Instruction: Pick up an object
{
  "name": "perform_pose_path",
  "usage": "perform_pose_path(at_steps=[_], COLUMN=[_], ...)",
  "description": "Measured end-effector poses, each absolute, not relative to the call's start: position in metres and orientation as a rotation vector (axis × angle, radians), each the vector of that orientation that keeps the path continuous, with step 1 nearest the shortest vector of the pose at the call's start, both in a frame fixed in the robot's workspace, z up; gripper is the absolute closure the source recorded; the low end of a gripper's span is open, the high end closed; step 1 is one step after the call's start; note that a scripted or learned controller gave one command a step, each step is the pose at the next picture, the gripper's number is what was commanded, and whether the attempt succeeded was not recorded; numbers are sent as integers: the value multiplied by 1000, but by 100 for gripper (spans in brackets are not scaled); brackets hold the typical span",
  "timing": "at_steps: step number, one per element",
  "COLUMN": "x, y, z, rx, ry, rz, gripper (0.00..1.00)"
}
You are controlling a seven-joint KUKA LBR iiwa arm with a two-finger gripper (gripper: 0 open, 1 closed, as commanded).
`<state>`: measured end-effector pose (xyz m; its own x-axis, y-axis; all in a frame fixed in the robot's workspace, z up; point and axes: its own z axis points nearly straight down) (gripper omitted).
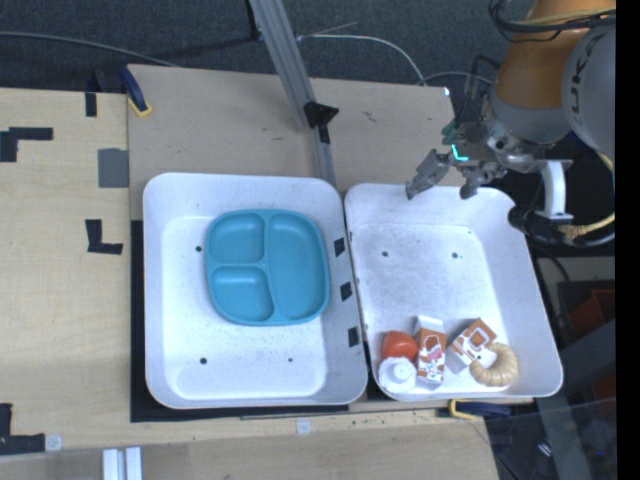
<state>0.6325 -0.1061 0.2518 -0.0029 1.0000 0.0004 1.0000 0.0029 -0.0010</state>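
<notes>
Objects for picking lie bunched in the right bin's [520,298] near edge, toward its near right corner: we see a croissant [495,365], two small cartons [432,354] [472,340], an orange piece [399,345] and a white cap [397,373], touching one another. In the left bin [170,298] rests a blue divided plate [267,266]. Over the right bin's far edge we see the gripper [440,180], its fingers apart, holding nothing.
</notes>
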Motion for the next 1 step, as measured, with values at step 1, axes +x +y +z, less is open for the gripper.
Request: perform_pose_path(at_steps=[1], x=[632], y=[-108], z=[187], rx=[-2216], ry=[-2220], rz=[9], gripper=[0])
